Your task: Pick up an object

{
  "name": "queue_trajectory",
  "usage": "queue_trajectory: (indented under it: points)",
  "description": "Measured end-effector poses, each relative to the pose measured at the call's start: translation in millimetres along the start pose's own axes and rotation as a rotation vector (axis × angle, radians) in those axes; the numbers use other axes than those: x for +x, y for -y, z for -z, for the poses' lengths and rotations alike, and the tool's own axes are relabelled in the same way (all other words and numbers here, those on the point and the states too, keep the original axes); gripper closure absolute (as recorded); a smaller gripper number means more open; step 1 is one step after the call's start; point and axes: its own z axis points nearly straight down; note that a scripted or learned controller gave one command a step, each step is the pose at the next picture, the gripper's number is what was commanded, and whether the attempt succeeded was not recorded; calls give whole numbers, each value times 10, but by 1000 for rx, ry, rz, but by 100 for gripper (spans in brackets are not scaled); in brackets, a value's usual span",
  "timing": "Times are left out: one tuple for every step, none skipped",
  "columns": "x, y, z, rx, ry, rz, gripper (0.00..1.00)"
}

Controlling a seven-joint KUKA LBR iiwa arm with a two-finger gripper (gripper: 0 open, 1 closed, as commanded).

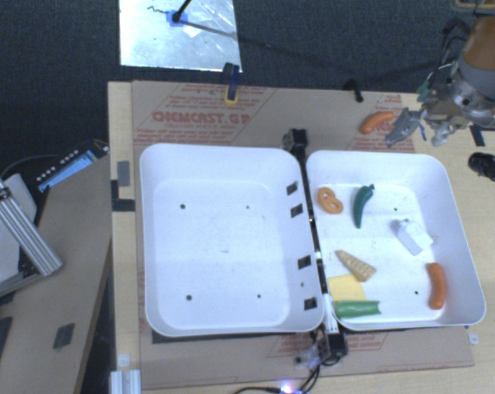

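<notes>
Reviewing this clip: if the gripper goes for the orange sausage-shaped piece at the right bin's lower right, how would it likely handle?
The orange sausage looks smooth and rounded, so it may slip or roll when nudged sideways. It seems a small toy, probably light. It lies close to the right bin wall, which could crowd the gripper.

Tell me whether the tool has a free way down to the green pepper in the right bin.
Probably yes. The green pepper lies apart from the pretzel, uncovered, and the tool hangs beyond the right bin's far rim.

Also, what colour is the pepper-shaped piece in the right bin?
Dark green pepper piece, seen in the camera view, beside the orange pretzel.
</notes>
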Motion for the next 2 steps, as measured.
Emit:
queue_trajectory:
  points:
    - [693, -31, -1231, 11, -5, 7, 0]
    - [610, 666, -1855, 11, -2, -3, 0]
